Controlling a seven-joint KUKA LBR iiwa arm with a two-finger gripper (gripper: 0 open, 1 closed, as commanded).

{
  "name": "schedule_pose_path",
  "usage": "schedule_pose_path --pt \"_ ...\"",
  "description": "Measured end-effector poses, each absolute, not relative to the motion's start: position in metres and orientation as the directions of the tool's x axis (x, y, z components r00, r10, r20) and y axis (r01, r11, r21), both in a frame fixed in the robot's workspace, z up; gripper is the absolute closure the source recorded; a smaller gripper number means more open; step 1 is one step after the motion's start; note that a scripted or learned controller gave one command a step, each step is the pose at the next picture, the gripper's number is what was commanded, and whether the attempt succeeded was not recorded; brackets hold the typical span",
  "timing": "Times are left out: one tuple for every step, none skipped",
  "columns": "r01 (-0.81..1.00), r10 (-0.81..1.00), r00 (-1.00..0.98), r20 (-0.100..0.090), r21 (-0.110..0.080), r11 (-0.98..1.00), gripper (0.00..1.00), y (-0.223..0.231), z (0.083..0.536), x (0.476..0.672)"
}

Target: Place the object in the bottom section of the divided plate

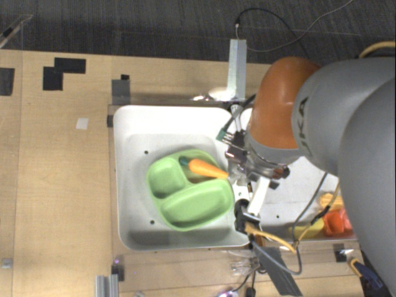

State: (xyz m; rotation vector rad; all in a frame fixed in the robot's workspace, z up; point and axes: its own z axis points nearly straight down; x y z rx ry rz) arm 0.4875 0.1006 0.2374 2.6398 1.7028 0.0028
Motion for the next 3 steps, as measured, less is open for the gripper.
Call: schedule_pose_path --pt "0.915 0.915 0.404 0.003 0.003 -0.404 1.0 0.102 0.248 0.489" --pt "0.919 0.919 0.395 0.004 0.004 -0.395 1.0 0.103 0.258 0.49" --pt "0.923 0.923 0.385 0.005 0.005 -0.385 1.0 0.104 0.268 0.491"
